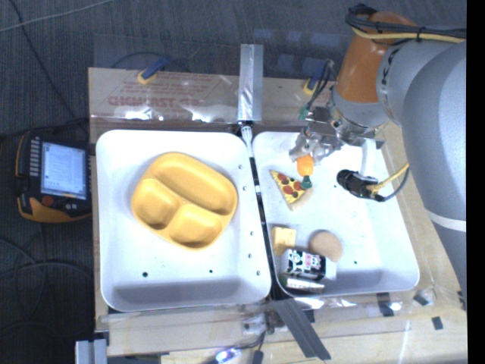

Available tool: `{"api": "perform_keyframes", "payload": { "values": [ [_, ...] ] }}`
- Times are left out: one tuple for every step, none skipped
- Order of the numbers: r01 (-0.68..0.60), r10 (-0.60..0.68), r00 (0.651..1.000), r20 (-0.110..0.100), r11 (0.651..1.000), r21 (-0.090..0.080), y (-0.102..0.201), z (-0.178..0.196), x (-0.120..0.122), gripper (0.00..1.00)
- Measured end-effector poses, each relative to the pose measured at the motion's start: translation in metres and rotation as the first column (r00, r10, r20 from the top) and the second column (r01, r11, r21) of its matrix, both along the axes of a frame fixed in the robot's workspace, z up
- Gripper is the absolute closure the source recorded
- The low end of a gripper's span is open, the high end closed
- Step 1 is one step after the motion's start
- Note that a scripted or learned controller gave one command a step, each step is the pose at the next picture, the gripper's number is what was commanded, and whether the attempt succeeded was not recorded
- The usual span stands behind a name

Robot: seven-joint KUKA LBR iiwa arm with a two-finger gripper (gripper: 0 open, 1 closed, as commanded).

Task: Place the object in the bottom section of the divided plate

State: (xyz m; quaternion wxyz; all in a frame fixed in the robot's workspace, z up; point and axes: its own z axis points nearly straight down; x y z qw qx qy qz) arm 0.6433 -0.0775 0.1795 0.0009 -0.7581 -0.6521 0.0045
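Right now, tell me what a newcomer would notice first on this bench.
The yellow divided plate stands out, sitting alone in the left bin. Next comes the grey arm with its orange band, reaching into the right bin, where its gripper hangs over a small orange toy beside a pizza slice.

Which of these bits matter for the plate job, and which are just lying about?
Part of the job:
yellow divided plastic plate
small orange toy carrot
pincer

Lying about:
toy pizza slice
pale yellow cheese block
round tan bun
black-and-white milk carton
orange-edged handheld screen
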Motion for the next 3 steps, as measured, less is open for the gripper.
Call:
{"api": "perform_keyframes", "payload": {
  "values": [
    [0.131, -0.131, 0.991, -0.002, 0.991, 0.001, 0.096, 0.002, -0.021, 1.00],
    [-0.031, 0.031, 1.000, -0.001, 1.000, 0.001, 0.167, 0.000, -0.037, 1.00],
    [-0.031, 0.031, 1.000, -0.001, 1.000, 0.001, 0.167, 0.000, -0.037, 0.00]
  ]
}}
